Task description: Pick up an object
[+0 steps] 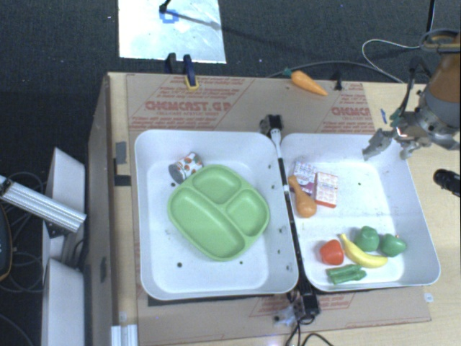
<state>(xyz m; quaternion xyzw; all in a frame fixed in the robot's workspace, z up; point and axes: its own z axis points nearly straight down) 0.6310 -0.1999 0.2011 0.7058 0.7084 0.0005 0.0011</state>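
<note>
The bench carries two white bins, and the right bin serves as the marker for everything else. Just beside it to the left, sharing the middle divider, sits the left bin, which holds a green divided plate and a small can lying on its side near the far wall. The arm hangs above the right bin's far right corner, and the gripper hovers over that rim with its jaws spread and nothing between them. Inside the right bin, a carrot lies against the left wall beside two small packets. Along the near wall cluster a banana, a tomato, two green peppers and a green pod — all well apart from the gripper. Another carrot rests on the bench beyond the right bin's far wall.
</note>
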